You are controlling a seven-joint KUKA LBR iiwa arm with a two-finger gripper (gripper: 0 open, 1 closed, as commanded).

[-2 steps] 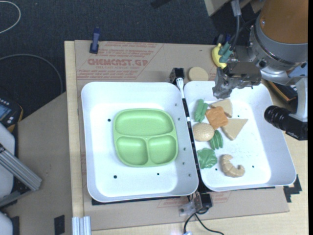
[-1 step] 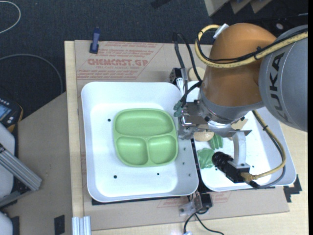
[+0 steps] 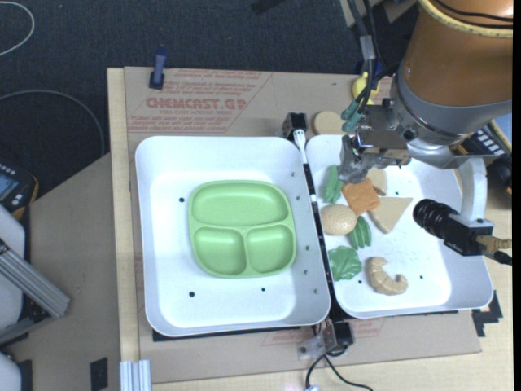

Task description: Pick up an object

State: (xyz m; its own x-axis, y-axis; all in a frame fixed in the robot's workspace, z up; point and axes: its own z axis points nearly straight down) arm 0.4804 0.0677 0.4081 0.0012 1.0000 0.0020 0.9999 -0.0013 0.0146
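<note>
Crowded into the left half of the right bin [image 3: 468,287], next to the divider: a cluster of small food pieces. Orange wedge [image 3: 361,196] uppermost in the group, squarish, no clear long axis, tilted slightly off the bin's edges. Just right of it and touching, a pale tan wedge [image 3: 392,213], pointed end toward the lower left, broad end toward the upper right. Left of the orange piece, a green leaf [image 3: 332,184], long axis running near and far, close to the divider. Below, a cream egg-shaped piece [image 3: 339,219], long axis across the bin, with a second green leaf [image 3: 361,233] touching its right side. Nearer the camera, a crinkled green piece [image 3: 344,261] and a curled tan shrimp-like piece [image 3: 384,276], open side of the curl facing down and right.

Reaching in from the upper right, the arm [image 3: 456,47], orange band large in view, wrist angled down over the far left part of the right bin. Tool [image 3: 356,172] low over the cluster, tips just above the orange wedge and beside the upper leaf; opening hidden by the wrist body, so cannot tell how wide, nor whether anything touched.

In the left bin [image 3: 155,218], a green divided tray [image 3: 242,228], centred, well apart from the tool. Both bins on the bench [image 3: 122,120].
</note>
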